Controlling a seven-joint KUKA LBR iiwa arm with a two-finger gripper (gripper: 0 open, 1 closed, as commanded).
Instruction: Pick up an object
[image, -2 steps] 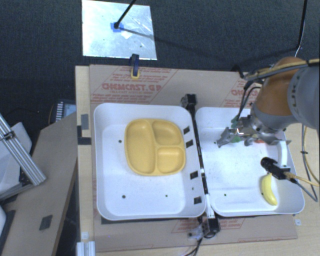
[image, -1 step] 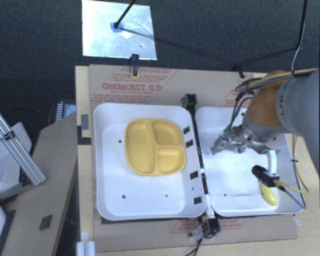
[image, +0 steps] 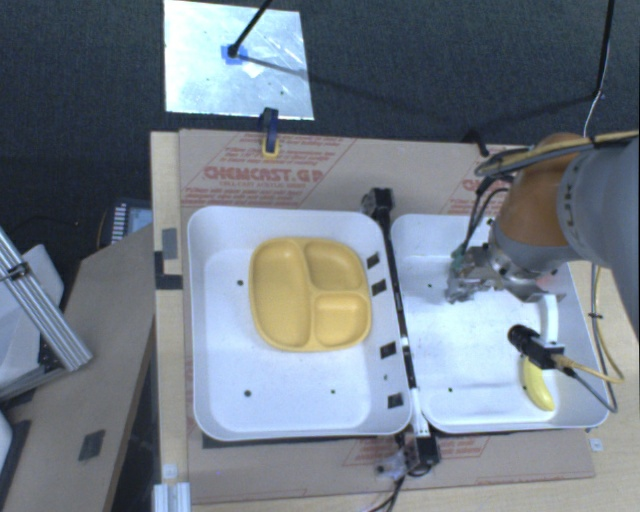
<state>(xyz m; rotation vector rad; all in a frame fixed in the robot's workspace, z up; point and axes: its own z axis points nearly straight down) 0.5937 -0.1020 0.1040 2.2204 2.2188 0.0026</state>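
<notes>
While the arm reached in over the right bin (image: 430, 300), the gripper (image: 462, 285) hung low above the bin floor near its upper left part. Whether the claw was released or clenched could not be told; the wrist and cabling obscured it. Nothing was visible in its grasp.

The only loose object in the right bin appeared to be a banana (image: 537, 385), lying near the lower right corner, well apart from the gripper. Its dark stem end pointed up and to the left; its yellow body curved toward the bin wall. A thin cable crossed close to it.

The left bin (image: 220, 400) held a yellow divided plate (image: 305, 293), resting flat near the centre.

Handling judgement: the banana was probably light and moderately firm, with a smooth skin that could slip under a narrow pinch. If real fruit, it would bruise under high force. The recommended hold was across the mid-body, jaws set square to its long axis. The nearby wall limited clearance on one side.
</notes>
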